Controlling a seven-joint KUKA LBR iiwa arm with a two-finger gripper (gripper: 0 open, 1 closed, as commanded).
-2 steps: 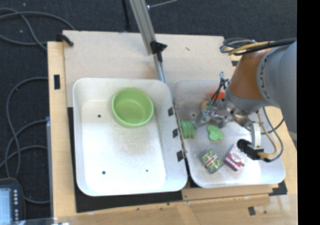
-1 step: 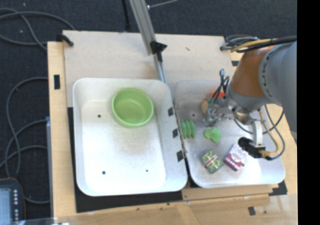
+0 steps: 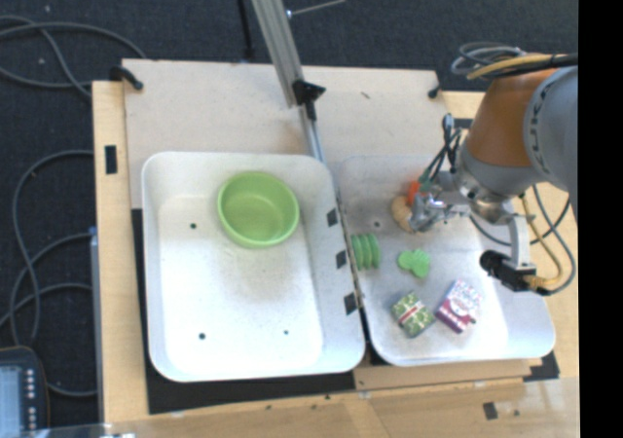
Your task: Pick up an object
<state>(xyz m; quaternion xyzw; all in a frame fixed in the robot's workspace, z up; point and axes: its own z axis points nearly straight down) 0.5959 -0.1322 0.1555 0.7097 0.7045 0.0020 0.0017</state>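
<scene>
My gripper [image 3: 421, 217] hangs low over the upper middle of the right bin [image 3: 526, 329], right beside a small tan and orange object [image 3: 403, 209] that touches or sits under it. Just below lies a small green toy [image 3: 416, 263]. A ribbed green piece [image 3: 365, 251] lies against the bin's left wall. Near the front of that bin sit a green and red patterned block [image 3: 412, 313] and a pink and white patterned block [image 3: 458, 307]. A light green bowl [image 3: 258, 209] stands in the left bin [image 3: 195, 329].
A slanted metal pole [image 3: 277, 27] runs from the top down to the gap between the bins. Cables loop off the arm at the right. A black part [image 3: 506, 273] of the arm's fittings juts over the right bin's right side.
</scene>
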